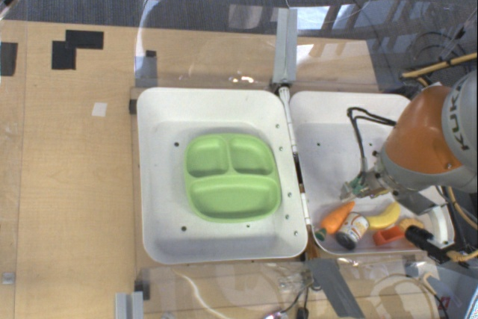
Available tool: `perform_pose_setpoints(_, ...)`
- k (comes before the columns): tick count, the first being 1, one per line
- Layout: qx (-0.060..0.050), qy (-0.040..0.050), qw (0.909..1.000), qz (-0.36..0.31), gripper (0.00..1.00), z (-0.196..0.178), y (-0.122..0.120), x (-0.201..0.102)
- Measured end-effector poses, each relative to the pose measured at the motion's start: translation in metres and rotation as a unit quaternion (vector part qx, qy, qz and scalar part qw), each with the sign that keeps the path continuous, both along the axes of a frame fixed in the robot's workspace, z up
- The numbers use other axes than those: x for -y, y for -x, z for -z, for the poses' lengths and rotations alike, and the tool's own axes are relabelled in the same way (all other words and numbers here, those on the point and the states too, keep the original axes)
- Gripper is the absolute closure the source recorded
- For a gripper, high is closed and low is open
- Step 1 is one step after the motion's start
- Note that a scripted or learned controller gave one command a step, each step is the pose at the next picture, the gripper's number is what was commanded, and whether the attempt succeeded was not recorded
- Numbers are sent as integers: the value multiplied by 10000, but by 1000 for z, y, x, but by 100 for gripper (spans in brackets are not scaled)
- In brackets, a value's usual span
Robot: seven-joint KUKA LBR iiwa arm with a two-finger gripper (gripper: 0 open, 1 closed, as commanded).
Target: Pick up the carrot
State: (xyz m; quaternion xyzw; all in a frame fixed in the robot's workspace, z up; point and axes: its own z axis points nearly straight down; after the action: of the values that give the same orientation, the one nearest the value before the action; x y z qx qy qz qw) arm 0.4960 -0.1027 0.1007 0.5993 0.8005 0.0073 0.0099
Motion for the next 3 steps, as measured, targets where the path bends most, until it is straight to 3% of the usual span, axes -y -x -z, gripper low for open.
perform_pose_setpoints(1, -1, 0, 10000, 1, 0, 0, 0, 0)
perform_pose_setpoints(2, -18, 19, 9961, -881, 0, 10, 2, 4)
perform_pose_setpoints(3, -4, 11, 9960, -895, 100, -1, 0, 3)
